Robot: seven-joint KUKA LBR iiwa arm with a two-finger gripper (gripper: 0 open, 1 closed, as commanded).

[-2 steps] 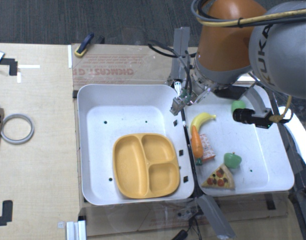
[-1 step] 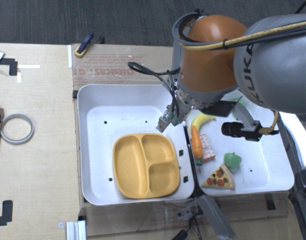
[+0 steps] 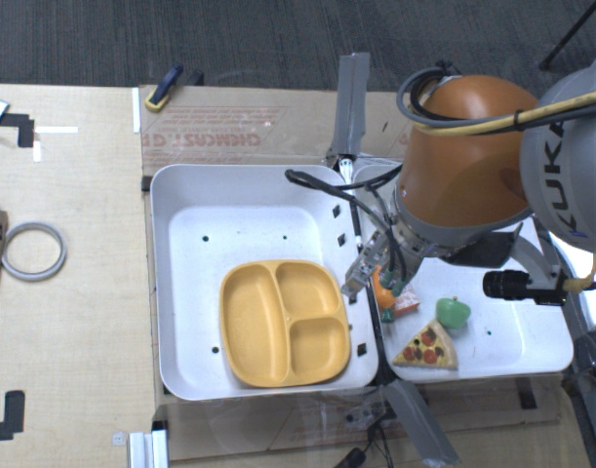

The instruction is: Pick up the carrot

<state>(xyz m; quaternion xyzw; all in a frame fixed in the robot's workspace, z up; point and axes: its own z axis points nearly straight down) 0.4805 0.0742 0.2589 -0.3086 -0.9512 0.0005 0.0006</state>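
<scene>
Arm low over the seam between the two bins, by the carrot.

Camera view: the gripper (image 3: 374,269) hangs at the left edge of the right bin (image 3: 532,359), its tip touching or just above the orange carrot (image 3: 395,298); I cannot tell how its fingers are set. A green toy (image 3: 454,313) and pizza slice (image 3: 426,347) lie nearby. The left bin (image 3: 180,261) holds a yellow divided plate (image 3: 283,322).

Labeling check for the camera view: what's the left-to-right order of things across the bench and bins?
Tape roll → yellow divided plate → gripper over the carrot → pizza slice toy → green toy.
</scene>
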